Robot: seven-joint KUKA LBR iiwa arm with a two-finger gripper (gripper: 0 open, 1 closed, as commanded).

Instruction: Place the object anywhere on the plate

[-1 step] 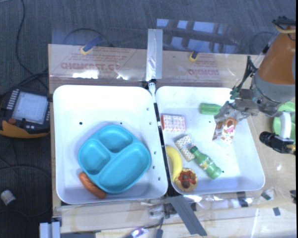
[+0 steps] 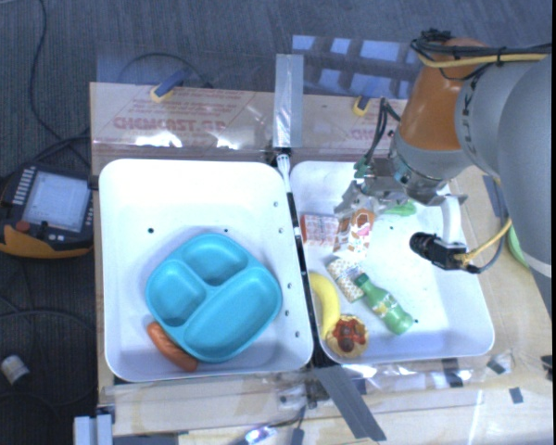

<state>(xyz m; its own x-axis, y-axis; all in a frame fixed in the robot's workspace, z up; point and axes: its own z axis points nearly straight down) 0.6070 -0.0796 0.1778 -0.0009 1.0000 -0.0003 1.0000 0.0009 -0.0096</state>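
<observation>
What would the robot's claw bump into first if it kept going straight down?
Probably the colourful snack packet. The gripper points down into the right bin, and the packet sits right under its tip. From this slanted view I can't tell whether they already touch.

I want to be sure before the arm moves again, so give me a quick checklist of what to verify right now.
1. Plate sits flat in the left bin: ok.
2. Plate compartments free for a drop: ok.
3. Hand is over the right bin, above the snack packet: ok.
4. Packet actually held: cannot tell.
5. Hot dog beside the plate's edge, out of the path: ok.
</observation>
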